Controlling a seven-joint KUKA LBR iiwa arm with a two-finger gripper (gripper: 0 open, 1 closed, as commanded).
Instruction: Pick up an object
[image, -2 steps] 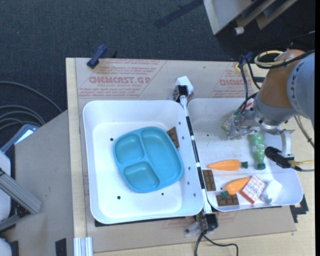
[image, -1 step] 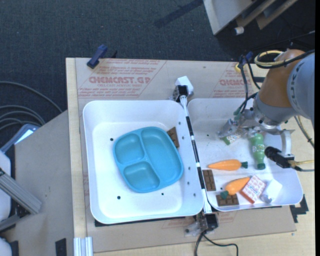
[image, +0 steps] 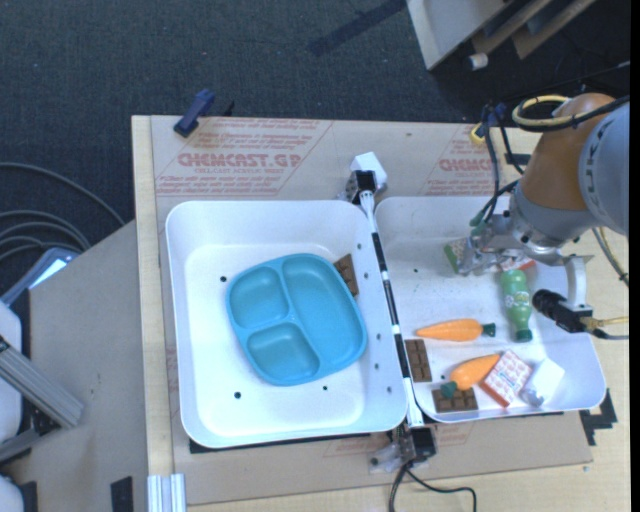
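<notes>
The gripper (image: 478, 252) hangs low over the right bin (image: 420, 225), toward its far edge; whether it is spread or pressed together cannot be told. A green bottle (image: 516, 297) lies just beside it, toward the bin's right edge. An orange carrot (image: 452, 330) lies mid-bin, and a second carrot (image: 472, 371) rests near the front edge beside a red-and-white packet (image: 507, 379) and a small clear wrapper (image: 545, 380). The left bin (image: 190, 250) carries a blue divided plate (image: 295, 318) at its middle.
</notes>
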